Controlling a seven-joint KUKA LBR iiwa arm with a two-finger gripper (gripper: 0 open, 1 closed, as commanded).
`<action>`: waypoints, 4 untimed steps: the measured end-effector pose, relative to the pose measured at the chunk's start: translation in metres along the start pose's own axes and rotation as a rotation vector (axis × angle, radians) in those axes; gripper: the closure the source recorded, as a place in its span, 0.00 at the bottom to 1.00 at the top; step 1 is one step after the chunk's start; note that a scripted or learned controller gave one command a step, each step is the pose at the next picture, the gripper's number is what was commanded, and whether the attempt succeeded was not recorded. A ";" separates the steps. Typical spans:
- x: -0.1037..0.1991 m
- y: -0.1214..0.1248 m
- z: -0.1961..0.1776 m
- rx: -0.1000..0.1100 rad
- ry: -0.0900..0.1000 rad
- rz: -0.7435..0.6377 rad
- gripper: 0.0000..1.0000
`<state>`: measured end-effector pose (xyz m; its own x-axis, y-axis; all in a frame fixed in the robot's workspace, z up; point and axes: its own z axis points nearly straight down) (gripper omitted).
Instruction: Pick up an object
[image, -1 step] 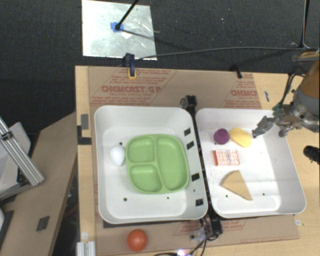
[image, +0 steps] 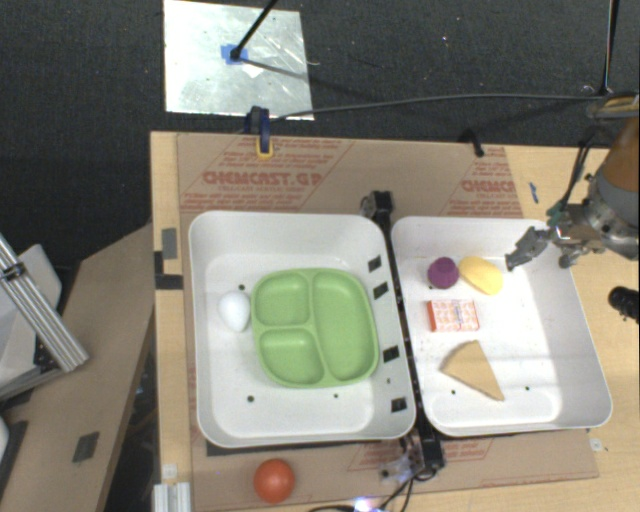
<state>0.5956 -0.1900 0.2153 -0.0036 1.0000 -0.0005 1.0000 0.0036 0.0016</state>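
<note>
Gripper at right bin upper right corner; jaws' spread unclear. Nearest: yellow lemon-shaped object, just down-left of jaws, long axis slanting down-right.

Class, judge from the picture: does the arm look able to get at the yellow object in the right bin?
Probably yes. The tool hangs just right of the yellow object, with open space between them. The purple ball sits close on its far side and might crowd a grasp.
</note>
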 end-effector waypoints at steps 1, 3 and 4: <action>-0.003 0.004 0.042 0.002 0.000 0.001 0.00; -0.010 -0.002 0.132 0.002 0.000 0.002 0.00; -0.011 0.000 0.119 -0.004 -0.001 0.001 1.00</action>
<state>0.5961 -0.2010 0.0963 -0.0024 1.0000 -0.0019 1.0000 0.0024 0.0060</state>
